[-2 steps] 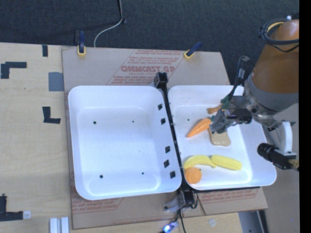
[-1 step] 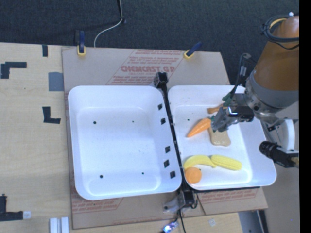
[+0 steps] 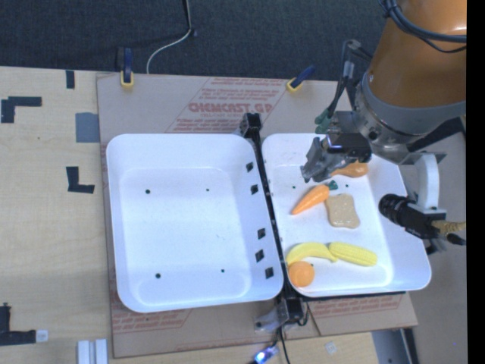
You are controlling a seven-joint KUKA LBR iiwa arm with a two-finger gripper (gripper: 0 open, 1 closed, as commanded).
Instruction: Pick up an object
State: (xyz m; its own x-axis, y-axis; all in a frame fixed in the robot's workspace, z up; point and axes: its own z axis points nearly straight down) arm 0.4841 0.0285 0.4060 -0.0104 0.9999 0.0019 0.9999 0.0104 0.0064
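Observation:
In the right bin (image 3: pixel 394 279) lie a carrot (image 3: pixel 311 199), a tan slice of bread (image 3: pixel 342 211), a banana (image 3: pixel 309 252), a yellow corn cob (image 3: pixel 352 254), an orange (image 3: pixel 301 274) and an orange piece (image 3: pixel 350 170) partly hidden under the wrist. My gripper (image 3: pixel 316 171) hangs over the back of this bin, just above and behind the carrot's leafy end. Its dark fingers (image 3: pixel 312 165) point down and to the left. I see nothing between them.
The left bin (image 3: pixel 121 203) sits beside the right one, with a black divider with clips (image 3: pixel 259 203) between them. A black cylinder part (image 3: pixel 405 212) sticks out over the right bin's right rim. Clamps (image 3: pixel 126 78) hold the cardboard base at the back.

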